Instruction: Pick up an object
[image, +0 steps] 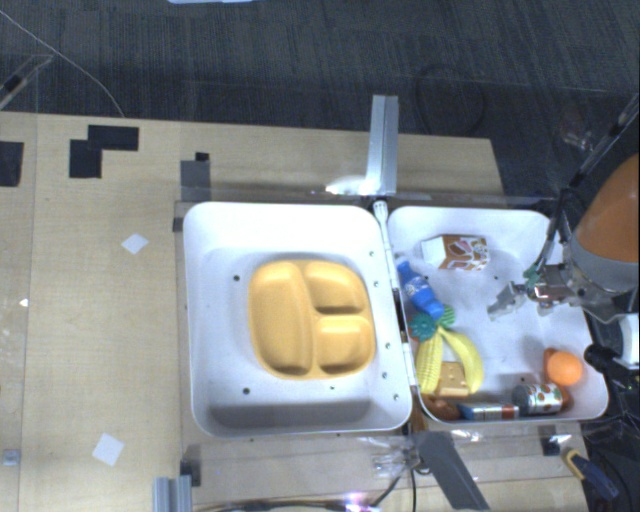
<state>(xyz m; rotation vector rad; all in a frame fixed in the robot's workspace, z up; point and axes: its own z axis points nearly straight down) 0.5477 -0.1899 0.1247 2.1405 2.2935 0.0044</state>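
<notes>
My gripper (512, 299) hangs over the bare middle of the right bin (520, 225), and the arm reaches in from the right. Nothing shows in its grasp. Left of it lie a blue bottle (414, 286) and a teal toy (428, 325). A small white and brown carton (456, 252) lies up and to the left of the gripper. Below it are a banana (464, 354), a corn cob (428, 366), an orange (564, 368) and a dark can (541, 398).
The left bin (215, 300) holds a yellow divided plate (308, 317). A brown slice (452, 379) and a red and dark marker-like stick (482, 410) lie along the right bin's front wall. A metal post (384, 140) stands behind the bins.
</notes>
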